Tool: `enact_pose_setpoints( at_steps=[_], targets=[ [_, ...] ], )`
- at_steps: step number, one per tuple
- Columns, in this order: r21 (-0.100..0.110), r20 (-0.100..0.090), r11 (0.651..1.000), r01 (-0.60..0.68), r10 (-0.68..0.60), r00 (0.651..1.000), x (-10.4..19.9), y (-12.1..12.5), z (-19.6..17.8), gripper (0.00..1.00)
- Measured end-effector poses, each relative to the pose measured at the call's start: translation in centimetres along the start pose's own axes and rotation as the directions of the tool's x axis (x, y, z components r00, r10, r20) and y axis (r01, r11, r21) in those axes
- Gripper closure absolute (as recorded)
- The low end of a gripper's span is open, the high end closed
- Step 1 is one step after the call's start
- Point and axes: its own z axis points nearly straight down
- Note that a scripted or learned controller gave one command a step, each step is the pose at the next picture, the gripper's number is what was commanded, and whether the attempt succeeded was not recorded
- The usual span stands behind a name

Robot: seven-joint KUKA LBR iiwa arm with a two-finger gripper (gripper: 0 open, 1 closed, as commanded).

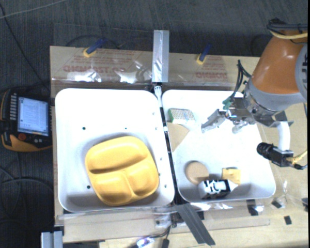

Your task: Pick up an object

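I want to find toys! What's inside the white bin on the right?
The right shallow white bin holds a round tan disc, a small yellow block, a black-and-white object and a pale green packet.

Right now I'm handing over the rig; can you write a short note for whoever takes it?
Gripper: open, nothing between its fingers, hanging over the upper part of the right bin.
Right bin: a small green-and-white packet near the top left corner; a round tan disc, a black-and-white item and a small yellow block near the front edge.
Left bin: a yellow divided tray.
Done: nothing picked up yet.
Left: choose one object, lower onto it, grip, lift.
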Motion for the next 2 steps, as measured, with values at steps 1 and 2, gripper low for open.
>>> enact_pose_setpoints(
  at_steps=[1,2],
  targets=[
    [0.0,0.002,1.0,0.027,-0.027,1.0,-2.4,4.2,7.5,0.0],
    [0.0,0.001,0.992,-0.128,0.128,0.992,-8.0,7.6,11.5,0.0]
  ],
)
